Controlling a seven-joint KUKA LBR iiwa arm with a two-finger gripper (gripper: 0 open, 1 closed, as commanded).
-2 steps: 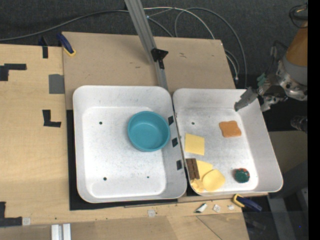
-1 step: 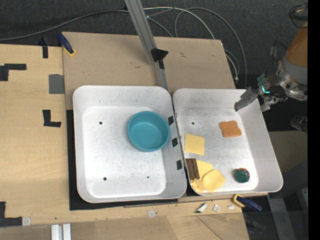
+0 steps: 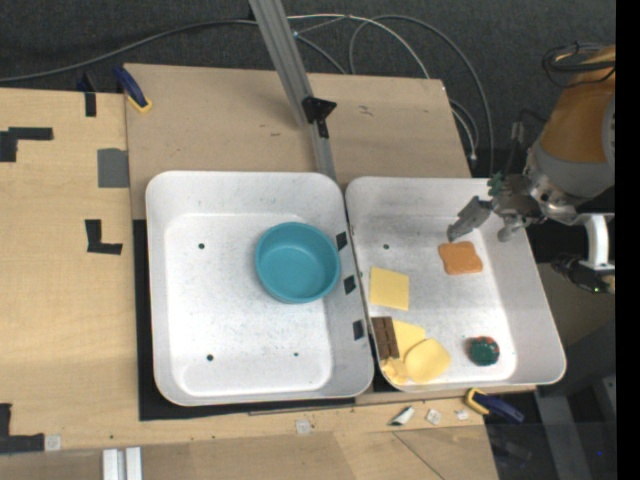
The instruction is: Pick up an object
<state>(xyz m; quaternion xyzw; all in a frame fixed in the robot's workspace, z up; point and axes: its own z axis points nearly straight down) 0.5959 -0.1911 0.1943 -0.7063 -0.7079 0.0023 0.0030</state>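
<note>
My arm reaches in from the right, its gripper [image 3: 487,219] hanging open over the right bin [image 3: 530,298], fingers spread and holding nothing. The orange block [image 3: 460,258] lies just below it on the bin floor.

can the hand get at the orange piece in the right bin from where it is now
Probably yes. The hand hovers just above and right of the orange piece, which lies flat on bare bin floor. The yellow square and green object lie well apart from it.
</note>
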